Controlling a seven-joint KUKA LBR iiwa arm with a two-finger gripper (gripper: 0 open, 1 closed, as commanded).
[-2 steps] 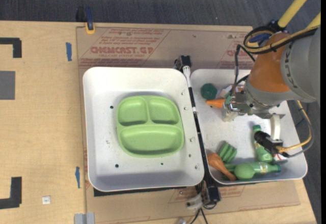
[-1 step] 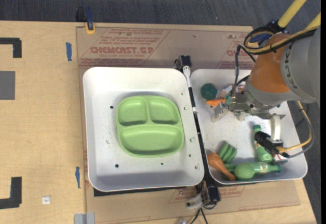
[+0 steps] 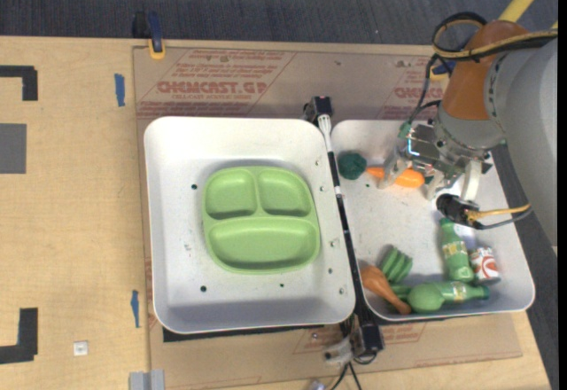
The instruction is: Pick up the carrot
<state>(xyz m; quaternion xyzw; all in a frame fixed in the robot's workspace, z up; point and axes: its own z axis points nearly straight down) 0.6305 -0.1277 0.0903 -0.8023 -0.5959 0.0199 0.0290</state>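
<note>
The carrot is a small orange piece lying at the back of the right bin, its thin end pointing left. My gripper hangs low right over the carrot's right end, and the wrist body hides where the two meet. The grey arm with its orange band comes in from the upper right. I cannot see whether the carrot is held.
A dark green round item lies just left of the carrot. A green bottle, a red-and-white can, a green vegetable, a ribbed green piece and a brown-orange item crowd the bin's front. The left bin holds a green divided plate.
</note>
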